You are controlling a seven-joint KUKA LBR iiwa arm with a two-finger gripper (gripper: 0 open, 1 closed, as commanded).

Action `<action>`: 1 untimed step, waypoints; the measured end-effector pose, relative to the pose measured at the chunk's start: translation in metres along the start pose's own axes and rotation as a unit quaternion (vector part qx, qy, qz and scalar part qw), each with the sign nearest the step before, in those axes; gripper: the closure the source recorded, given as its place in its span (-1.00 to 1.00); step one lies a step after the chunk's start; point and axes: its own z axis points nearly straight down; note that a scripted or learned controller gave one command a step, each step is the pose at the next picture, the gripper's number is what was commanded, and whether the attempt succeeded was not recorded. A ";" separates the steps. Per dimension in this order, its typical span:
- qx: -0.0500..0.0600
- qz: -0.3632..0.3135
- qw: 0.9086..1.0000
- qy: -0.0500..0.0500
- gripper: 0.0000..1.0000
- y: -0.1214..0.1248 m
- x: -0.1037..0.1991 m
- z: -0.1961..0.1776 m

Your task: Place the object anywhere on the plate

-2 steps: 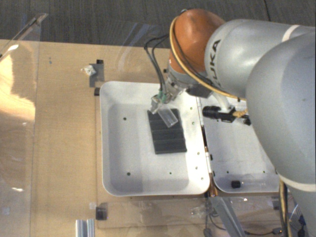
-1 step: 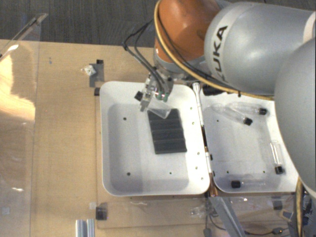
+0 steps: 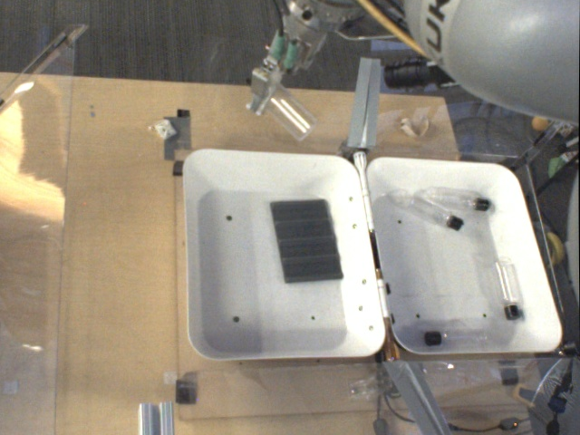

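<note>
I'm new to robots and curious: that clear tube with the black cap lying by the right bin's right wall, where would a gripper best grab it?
Probably mid-barrel on the clear tube, coming straight down and closing across its narrow width. It lies flat, lengthwise along the right bin's wall, so both long sides look exposed; the black cap end offers less to hold.

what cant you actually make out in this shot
- Gripper, camera view: raised behind the left bin; a clear tube hangs at its tip, but the grip is too small and blurred to confirm.
- Clear tubes in the right bin: transparent against white, so their outlines are faint.
- Arm: cut off by the top and right edges.
</note>
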 end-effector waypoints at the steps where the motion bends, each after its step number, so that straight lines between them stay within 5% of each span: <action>1: 0.002 0.220 0.975 0.001 1.00 0.022 -0.003 0.002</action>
